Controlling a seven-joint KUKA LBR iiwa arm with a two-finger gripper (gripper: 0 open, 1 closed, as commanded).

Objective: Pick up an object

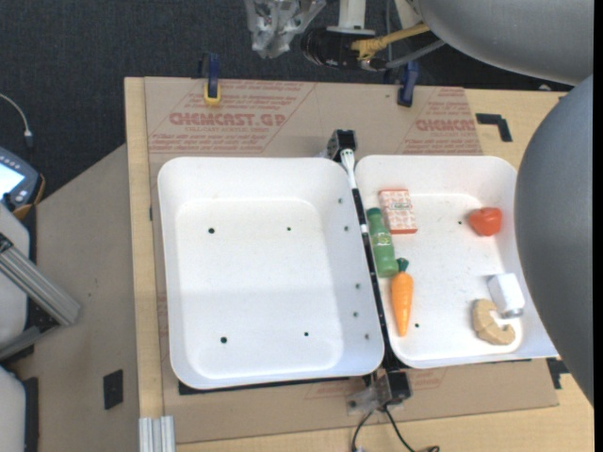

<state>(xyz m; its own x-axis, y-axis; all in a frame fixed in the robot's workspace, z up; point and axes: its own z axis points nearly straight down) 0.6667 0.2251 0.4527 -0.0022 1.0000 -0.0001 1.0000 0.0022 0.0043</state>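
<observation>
Gripper (275, 24) hangs at the far edge, beyond the bench; whether it is spread or closed cannot be told. Right bin (443, 351) contains: a green bottle (382, 242) along its left wall, a carrot (402, 300) just nearer, a red-patterned card (398, 210), a tomato (485, 221), a white block (506, 293) and a tan ring piece (494, 325). Left bin (254, 262) adjoins it.

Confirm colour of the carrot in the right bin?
Orange with a green top, clear in the camera view.
</observation>
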